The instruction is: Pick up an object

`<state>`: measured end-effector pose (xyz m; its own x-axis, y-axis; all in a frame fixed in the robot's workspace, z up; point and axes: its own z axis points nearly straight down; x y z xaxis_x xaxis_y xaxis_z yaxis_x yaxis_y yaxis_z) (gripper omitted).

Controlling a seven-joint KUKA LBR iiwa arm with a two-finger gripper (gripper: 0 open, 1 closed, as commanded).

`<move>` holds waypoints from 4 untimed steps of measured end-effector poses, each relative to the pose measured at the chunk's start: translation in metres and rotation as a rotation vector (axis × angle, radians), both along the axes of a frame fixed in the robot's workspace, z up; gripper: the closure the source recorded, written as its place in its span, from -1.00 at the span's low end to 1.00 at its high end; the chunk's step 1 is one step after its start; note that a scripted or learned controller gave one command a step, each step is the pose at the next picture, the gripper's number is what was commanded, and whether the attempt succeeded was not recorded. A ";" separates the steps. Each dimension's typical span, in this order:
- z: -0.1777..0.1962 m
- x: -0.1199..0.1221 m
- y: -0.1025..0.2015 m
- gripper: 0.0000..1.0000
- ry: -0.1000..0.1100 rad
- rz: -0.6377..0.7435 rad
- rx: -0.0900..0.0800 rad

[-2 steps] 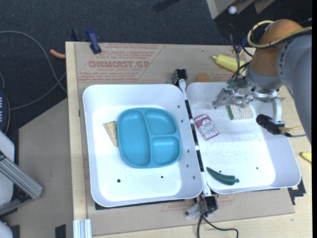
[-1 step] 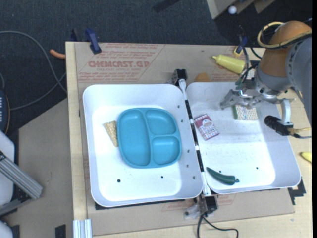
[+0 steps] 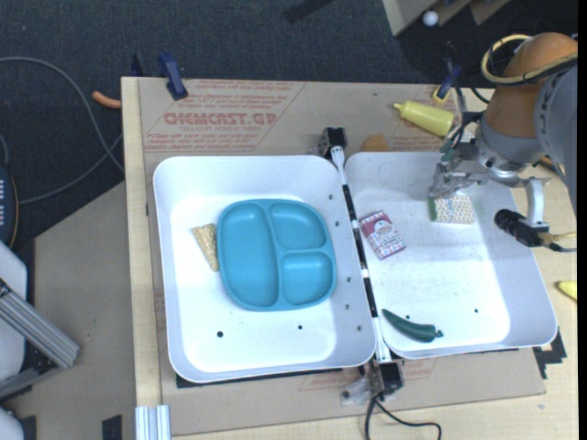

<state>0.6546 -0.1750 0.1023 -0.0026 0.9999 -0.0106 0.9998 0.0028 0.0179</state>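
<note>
The hand is low in the right bin, right above a small speckled pad. I cannot tell if it is spread or pinching. The pad lies flat on the bin floor, just under the hand, maybe touching it. This looks like the reaching step. Next the hand must close on the pad and lift. Further off lie a pink packet and a green pepper. The left bin holds a blue plate and a cracker.
</note>
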 end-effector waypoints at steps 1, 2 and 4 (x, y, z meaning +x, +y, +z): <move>0.039 -0.044 0.008 1.00 0.019 -0.003 0.011; 0.039 -0.044 0.008 -1.00 0.019 -0.003 0.011; -0.017 0.011 0.029 -1.00 0.016 -0.003 0.009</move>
